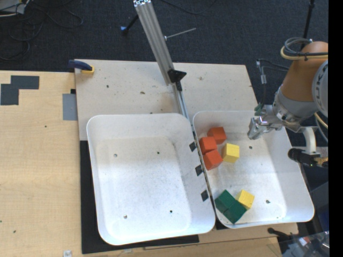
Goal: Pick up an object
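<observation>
The right bin (284, 194) holds three orange blocks: one (217, 134) at the top, one (208, 144) below it and one (213, 158) lower still, all close to the bin's left wall. A yellow block (231, 152) lies just right of them. Near the bin's front sit a dark green block (230, 205) and a second yellow block (246, 198), touching each other. My gripper (256, 128) hangs over the upper right part of this bin, right of the orange blocks and apart from them, with nothing visible between its fingers.
The left bin (107, 143) stands beside the right one, with black clips along the shared wall. A slanted aluminium bar (158, 42) rises behind the bins. A blue and yellow clamp (81, 66) sits at the board's back left corner.
</observation>
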{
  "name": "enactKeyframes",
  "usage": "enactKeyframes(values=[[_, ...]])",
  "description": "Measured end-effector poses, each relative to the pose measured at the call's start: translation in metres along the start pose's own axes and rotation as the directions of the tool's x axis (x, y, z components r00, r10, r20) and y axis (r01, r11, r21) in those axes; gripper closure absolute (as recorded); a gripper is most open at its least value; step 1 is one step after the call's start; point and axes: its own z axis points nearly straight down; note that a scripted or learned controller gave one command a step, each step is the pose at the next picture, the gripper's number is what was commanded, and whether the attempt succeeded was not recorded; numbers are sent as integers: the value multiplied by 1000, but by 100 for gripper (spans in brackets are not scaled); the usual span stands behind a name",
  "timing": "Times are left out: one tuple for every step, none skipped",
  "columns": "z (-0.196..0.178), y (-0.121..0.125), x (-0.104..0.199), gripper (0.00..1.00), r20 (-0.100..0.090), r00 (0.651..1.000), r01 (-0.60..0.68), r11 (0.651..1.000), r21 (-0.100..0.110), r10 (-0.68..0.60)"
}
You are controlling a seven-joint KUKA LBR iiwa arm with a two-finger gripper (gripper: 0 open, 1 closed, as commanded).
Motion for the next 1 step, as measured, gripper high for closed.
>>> enactKeyframes(values=[[-43, -1, -3, 100, 0, 1000, -1, 1000, 0, 1]])
